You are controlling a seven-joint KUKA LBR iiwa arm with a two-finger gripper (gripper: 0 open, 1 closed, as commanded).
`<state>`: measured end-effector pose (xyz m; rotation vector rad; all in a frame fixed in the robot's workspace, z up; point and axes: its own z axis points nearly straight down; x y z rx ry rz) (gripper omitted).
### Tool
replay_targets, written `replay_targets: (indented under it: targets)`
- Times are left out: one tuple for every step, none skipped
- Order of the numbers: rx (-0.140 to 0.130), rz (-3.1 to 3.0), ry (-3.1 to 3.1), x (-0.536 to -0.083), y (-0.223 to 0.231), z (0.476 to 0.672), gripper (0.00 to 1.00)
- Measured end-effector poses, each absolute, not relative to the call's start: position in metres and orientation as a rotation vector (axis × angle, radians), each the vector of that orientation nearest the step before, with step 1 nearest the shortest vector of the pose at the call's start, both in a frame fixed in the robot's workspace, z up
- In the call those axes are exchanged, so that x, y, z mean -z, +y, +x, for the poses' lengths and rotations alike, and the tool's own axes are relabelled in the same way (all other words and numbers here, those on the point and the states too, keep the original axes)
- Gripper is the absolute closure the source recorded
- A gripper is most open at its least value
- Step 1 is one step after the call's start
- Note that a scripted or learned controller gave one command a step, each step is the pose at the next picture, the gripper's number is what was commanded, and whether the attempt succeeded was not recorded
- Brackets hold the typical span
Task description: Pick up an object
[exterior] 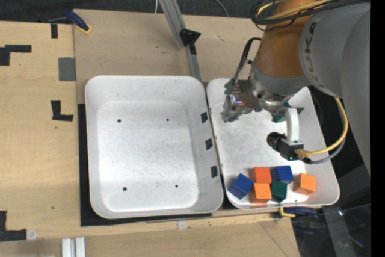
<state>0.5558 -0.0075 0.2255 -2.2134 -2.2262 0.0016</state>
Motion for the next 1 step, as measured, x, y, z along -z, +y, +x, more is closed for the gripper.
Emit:
replay_targets:
  targets:
    - [0.001, -2.21, -2.229, -0.2224, 0.0558, 0.5672, 1.0]
